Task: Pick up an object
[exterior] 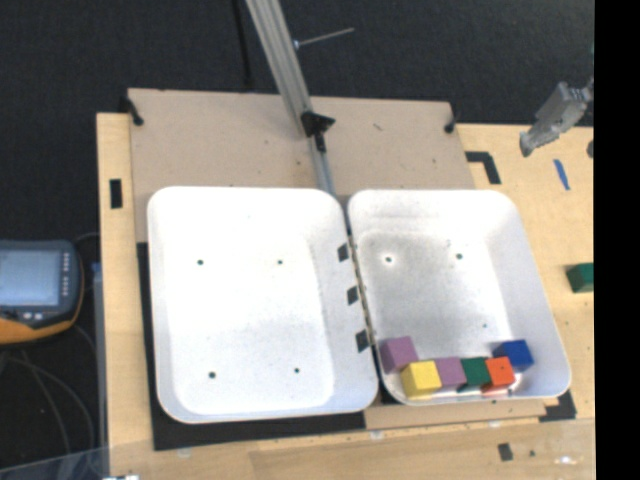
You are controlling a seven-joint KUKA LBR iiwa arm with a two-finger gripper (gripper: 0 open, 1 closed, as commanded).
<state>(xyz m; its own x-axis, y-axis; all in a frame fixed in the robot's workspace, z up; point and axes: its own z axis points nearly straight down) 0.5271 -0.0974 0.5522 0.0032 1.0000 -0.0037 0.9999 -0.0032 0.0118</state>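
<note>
The gripper (553, 125) hangs at the right edge, above the bench (520, 168) and outside both bins. I cannot tell its state. The blocks (455, 370) lie together along the near edge of the right bin (440, 268).

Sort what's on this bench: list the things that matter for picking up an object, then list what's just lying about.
For the job:
gripper, at the upper right, outside the bins
right bin
purple block
yellow block
blue block
orange block
green block

Lying about:
left bin
metal rail
handheld screen
green thing at the right edge
</note>
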